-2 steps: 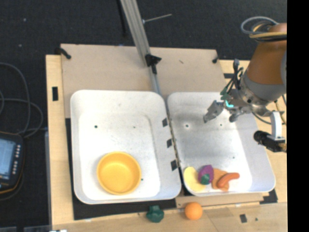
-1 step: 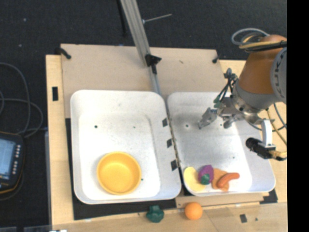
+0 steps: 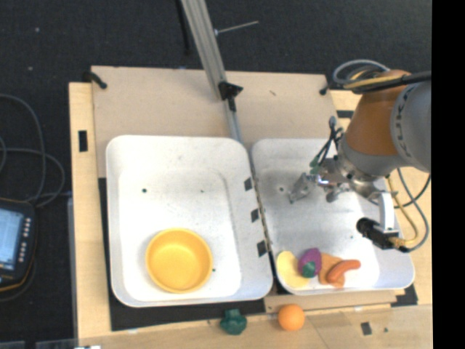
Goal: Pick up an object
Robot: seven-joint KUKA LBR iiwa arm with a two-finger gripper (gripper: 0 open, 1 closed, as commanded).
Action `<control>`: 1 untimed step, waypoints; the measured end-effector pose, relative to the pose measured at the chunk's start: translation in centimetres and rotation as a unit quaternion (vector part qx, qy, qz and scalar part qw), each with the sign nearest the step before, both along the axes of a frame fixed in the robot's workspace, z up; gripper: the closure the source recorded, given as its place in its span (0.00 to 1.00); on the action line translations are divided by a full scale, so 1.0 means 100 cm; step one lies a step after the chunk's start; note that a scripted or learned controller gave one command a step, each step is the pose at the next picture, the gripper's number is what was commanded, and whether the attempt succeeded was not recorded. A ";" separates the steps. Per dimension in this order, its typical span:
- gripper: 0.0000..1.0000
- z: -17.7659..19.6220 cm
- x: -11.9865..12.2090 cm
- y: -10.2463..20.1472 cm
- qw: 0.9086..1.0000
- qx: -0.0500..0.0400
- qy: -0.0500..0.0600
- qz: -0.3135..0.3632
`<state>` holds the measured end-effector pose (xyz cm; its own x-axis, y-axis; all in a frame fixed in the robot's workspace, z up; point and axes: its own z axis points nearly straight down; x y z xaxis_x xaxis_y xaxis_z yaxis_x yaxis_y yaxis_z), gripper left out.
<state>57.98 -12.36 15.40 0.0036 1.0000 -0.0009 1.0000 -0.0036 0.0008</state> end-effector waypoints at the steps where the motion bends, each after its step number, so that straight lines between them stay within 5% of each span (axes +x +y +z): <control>1: 0.00 -0.053 -0.001 -0.001 1.000 0.000 0.002 0.001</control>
<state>57.92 -12.49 10.15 0.0013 1.0000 -0.0017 1.0000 -0.0013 -0.0029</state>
